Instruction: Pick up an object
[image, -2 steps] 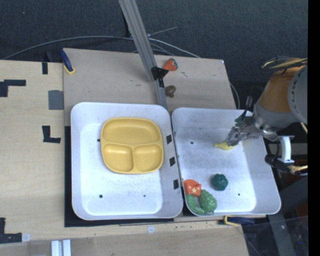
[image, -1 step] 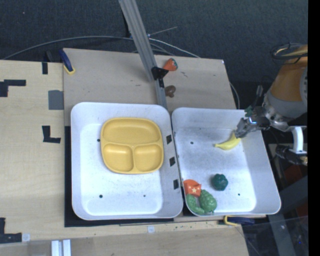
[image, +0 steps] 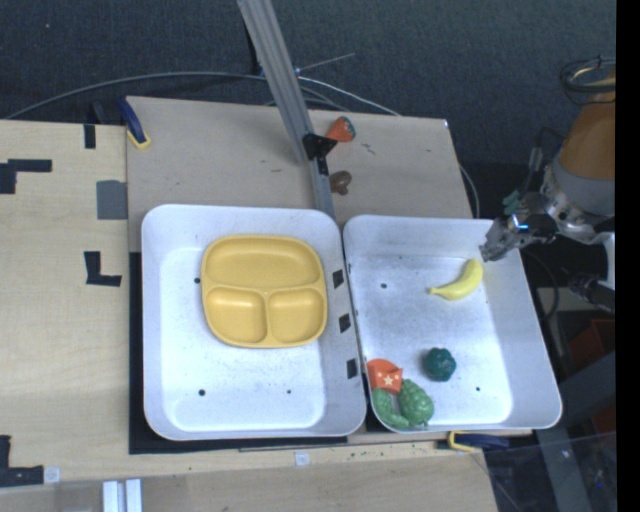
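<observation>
A: While the gripper (image: 497, 246) hovers at the right bin's (image: 520, 400) far right edge, what lies close by?
B: The banana (image: 457, 283), just left; grip state cannot be told.

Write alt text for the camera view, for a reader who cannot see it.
A grey robot arm with its gripper over the upper right corner of the right bin, just above a yellow banana. That bin also holds a dark green ball and an orange and green toy at its lower left corner. The left bin holds a yellow divided plate.
</observation>
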